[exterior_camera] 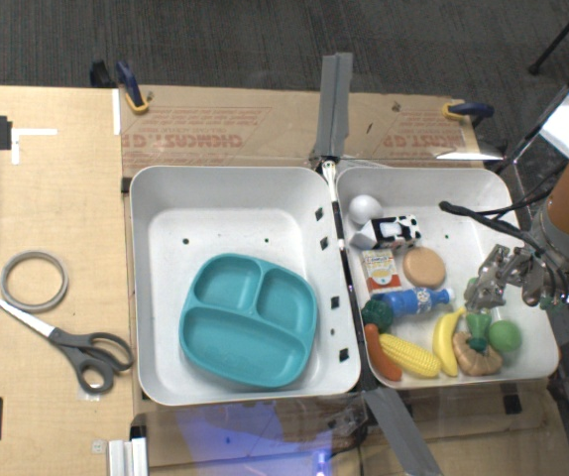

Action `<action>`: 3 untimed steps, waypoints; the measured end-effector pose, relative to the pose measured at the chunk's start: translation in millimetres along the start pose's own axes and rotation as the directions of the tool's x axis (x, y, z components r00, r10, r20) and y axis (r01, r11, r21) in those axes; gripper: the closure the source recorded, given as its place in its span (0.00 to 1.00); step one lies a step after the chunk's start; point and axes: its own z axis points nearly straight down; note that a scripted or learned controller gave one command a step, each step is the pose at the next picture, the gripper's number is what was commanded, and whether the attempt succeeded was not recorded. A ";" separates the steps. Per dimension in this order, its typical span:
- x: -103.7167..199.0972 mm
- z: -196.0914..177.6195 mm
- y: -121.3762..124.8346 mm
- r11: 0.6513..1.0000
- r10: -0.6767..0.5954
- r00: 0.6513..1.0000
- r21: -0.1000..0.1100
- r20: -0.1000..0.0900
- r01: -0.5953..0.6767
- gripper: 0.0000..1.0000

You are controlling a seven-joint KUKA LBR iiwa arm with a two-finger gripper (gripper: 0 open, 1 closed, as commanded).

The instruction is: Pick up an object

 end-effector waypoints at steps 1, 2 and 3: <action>23.5 86.3 14.8 1.000 -0.026 1.000 -0.001 -0.003 0.026 0.00; 22.1 76.9 15.3 1.000 -0.028 1.000 -0.001 0.001 0.028 1.00; 42.3 86.1 63.8 1.000 0.006 1.000 -0.001 -0.002 -0.006 1.00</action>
